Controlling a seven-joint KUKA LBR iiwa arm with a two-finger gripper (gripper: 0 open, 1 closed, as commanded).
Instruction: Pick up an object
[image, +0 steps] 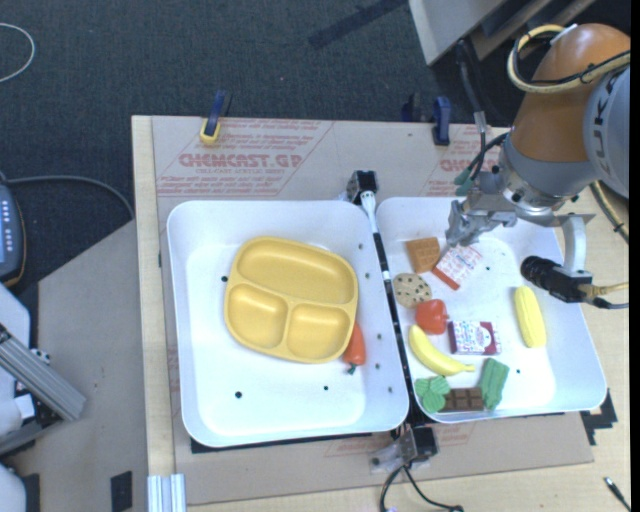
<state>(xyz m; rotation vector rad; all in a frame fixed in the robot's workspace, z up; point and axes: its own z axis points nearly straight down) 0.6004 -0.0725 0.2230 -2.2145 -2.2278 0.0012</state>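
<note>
My gripper (466, 232) hangs over the back of the right bin (585, 350), just above and touching the top edge of a red and white packet (458, 268). Nothing visibly sits in its grasp. Left of the packet lies a tan cracker (423, 253), with a speckled cookie (410, 289) and a red tomato (432, 316) in front of it. Further forward are a banana (438, 353), a maroon and white pouch (472, 337), a yellow corn cob (529, 316), a green leafy piece (432, 391), a green block (493, 379) and a brown chocolate bar (463, 400).
The left bin (200, 330) holds a yellow divided plate (290, 300) with an orange carrot (356, 345) against its right side. A black divider rail (383, 290) runs between the bins. A black cylinder (551, 277) on a cable sticks out over the right bin's right half.
</note>
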